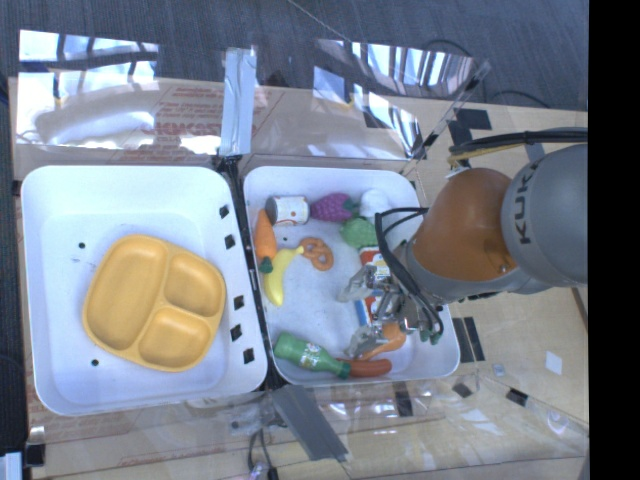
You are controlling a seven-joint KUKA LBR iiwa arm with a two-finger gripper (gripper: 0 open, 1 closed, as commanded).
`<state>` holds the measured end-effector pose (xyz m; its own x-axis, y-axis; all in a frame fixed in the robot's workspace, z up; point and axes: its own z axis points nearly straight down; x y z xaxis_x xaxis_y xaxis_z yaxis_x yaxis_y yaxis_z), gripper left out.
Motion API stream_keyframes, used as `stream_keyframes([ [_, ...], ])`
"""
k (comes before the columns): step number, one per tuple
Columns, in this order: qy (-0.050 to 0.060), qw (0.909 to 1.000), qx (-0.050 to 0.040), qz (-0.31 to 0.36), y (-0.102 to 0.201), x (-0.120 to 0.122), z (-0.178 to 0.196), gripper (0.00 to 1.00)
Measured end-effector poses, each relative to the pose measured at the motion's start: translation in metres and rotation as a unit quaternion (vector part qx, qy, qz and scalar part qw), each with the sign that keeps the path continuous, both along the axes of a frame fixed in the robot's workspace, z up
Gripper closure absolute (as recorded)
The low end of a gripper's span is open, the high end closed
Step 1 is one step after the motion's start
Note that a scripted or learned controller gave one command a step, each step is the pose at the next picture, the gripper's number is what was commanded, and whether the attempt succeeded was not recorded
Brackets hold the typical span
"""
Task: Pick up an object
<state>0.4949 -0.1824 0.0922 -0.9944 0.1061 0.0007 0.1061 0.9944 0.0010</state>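
The gripper [375,313] is seen low in the right bin [300,363]; whether it is apart or together cannot be told. An orange object [392,340] is partly hidden just beneath it. A green bottle [308,355] lies near, to its lower left.

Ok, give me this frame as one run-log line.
arm: over right bin | gripper: low among toys, grasp unclear | nearest: green bottle | left bin: yellow tray
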Motion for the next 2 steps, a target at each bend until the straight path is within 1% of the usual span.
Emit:
stream_keyframes([
  [1,-0.001,1.0,-0.0001,0.004,0.001,0.002,0.011,1.0],
  [2,-0.002,0.9976,-0.0009,-0.069,-0.014,0.05,0.002,1.0],
])
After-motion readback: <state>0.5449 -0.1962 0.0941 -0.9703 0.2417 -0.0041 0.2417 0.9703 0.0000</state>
